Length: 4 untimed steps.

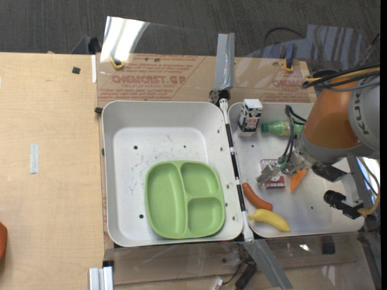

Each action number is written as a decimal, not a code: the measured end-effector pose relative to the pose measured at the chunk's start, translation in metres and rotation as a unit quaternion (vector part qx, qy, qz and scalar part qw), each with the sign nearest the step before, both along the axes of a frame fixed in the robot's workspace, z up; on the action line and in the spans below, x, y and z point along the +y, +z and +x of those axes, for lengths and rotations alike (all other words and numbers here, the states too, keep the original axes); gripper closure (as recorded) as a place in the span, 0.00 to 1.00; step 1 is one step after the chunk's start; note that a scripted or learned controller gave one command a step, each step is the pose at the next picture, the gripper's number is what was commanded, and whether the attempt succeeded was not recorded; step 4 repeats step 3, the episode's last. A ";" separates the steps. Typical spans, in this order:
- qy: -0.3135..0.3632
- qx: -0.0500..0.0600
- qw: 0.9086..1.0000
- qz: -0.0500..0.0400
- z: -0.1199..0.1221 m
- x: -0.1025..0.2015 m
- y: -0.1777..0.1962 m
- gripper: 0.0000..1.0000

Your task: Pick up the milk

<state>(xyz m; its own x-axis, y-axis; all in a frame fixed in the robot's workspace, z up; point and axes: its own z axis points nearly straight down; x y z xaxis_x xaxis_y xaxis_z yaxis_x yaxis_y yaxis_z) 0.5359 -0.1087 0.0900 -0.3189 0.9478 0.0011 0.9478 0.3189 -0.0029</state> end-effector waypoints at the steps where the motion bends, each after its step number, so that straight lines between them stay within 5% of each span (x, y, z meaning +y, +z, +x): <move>1: -0.002 0.000 1.000 0.000 0.000 -0.002 0.008 1.00; 2: -0.101 -0.001 0.995 -0.002 0.012 0.029 0.160 1.00; 3: -0.072 0.001 0.997 -0.001 -0.050 0.067 0.100 1.00; 4: -0.072 0.001 0.997 -0.001 -0.050 0.067 0.100 1.00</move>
